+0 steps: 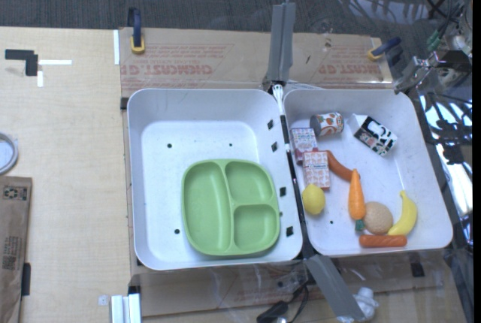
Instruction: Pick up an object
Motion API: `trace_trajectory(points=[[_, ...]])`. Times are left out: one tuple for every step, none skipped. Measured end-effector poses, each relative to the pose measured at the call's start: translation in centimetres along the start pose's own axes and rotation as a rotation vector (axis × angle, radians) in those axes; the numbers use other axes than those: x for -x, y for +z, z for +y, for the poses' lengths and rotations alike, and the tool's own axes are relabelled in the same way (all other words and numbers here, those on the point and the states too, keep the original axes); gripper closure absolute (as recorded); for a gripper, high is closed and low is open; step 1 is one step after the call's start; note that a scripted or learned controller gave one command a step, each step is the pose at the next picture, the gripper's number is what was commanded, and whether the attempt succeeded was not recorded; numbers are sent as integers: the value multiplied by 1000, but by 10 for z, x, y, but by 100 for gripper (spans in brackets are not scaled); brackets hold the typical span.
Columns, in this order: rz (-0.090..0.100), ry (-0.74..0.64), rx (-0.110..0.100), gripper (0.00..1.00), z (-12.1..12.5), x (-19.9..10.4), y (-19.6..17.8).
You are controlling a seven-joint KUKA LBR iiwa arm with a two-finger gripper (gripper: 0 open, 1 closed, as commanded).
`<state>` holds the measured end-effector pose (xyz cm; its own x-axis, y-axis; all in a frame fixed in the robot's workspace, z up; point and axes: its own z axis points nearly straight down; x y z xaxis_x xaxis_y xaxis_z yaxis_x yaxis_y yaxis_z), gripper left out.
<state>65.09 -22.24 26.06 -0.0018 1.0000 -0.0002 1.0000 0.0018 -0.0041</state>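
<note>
The right bin [421, 135] holds several small toy foods. A small can [328, 124] and a black-and-white carton [374, 135] lie at its far side. Two red-and-white boxes [303, 141] [316, 169] sit along its left wall, with a lemon [313, 199] just below them. An orange carrot [355, 196] stands lengthwise in the middle. A tan ball [378, 217], a banana [406, 213] and an orange-red sausage shape [383, 241] crowd the near right corner.
The left bin [150, 164] holds a green divided plate [229, 206] toward its near side. A grey post [282, 43] rises behind the seam between the bins. Cables and metal fittings [443, 66] crowd the right edge. Clamps [136, 40] sit on the cardboard behind.
</note>
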Motion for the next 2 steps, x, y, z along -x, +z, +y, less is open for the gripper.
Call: trace_trajectory(points=[[0,-19,0,0,8,-35,155],[0,-19,0,0,8,-35,155]])
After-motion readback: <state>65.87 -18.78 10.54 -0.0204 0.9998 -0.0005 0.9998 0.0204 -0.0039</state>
